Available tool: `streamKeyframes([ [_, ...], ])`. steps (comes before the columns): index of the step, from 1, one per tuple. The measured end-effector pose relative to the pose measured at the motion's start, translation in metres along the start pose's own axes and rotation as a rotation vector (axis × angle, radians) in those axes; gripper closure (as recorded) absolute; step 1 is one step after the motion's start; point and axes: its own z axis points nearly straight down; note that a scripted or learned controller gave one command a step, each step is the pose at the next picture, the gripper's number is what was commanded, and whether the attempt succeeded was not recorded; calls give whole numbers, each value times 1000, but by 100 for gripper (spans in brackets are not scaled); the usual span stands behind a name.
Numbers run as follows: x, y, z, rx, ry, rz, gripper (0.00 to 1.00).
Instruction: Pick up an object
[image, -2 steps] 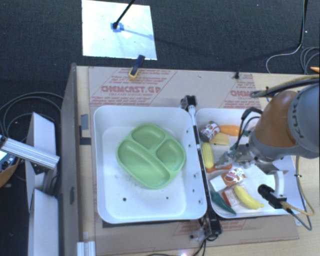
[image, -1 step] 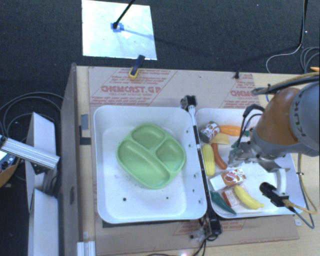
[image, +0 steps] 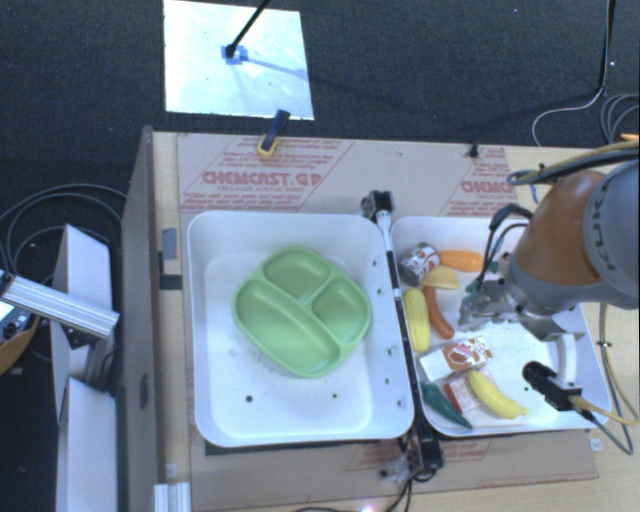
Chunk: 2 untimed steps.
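Note:
My gripper (image: 474, 312) hangs low over the middle of the right bin (image: 590, 400), its fingers pointing left toward the toy food. Just left of it lie a red-orange hot dog (image: 437, 310) and a yellow corn cob (image: 416, 318). An orange carrot (image: 461, 260) and a small can (image: 419, 262) lie further back. Nearer the front are a red-and-white packet (image: 467, 353), a banana (image: 496, 394), an orange packet (image: 460, 393) and a green pepper (image: 443, 407). Nothing shows between the fingers.
The left bin (image: 215, 400) holds a green divided plate (image: 302, 311). A divider rail (image: 395, 320) runs between the bins. The arm's grey and orange body (image: 575, 250) covers the right bin's back right.

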Motion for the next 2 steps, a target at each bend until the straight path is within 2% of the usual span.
streamKeyframes([
  [2, 0, 2, -21, -5, 0, -2, 100],
])
